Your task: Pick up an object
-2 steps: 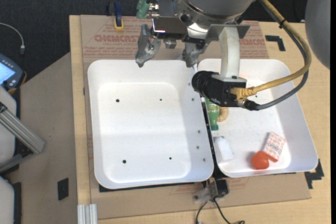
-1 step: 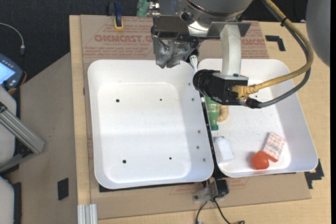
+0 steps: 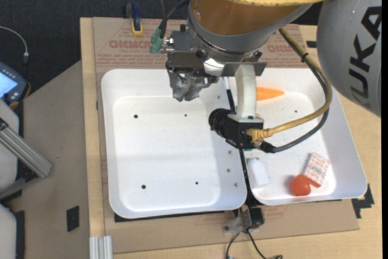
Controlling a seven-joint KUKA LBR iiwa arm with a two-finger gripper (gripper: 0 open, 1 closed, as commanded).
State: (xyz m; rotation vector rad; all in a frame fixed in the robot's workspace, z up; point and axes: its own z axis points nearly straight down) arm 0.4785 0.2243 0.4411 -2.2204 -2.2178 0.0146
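Note:
My gripper [image 3: 187,89] hangs low over the far middle of the left bin [image 3: 121,130], under the big orange wrist band. I see nothing held beneath it. In the right bin [image 3: 339,148] an orange carrot-like piece [image 3: 270,93] lies at the far side, partly behind the arm's white bracket. A red ball [image 3: 300,185] rests near the front edge, with a small pink and white box [image 3: 317,168] just beside it on the right. A small white block [image 3: 259,171] lies by the divider between the bins.
A black fitting [image 3: 232,126] with a yellow cable hangs from the arm over the divider. The bins sit on a cardboard sheet [image 3: 97,70]. A blue clip [image 3: 136,14] stands at the sheet's far edge.

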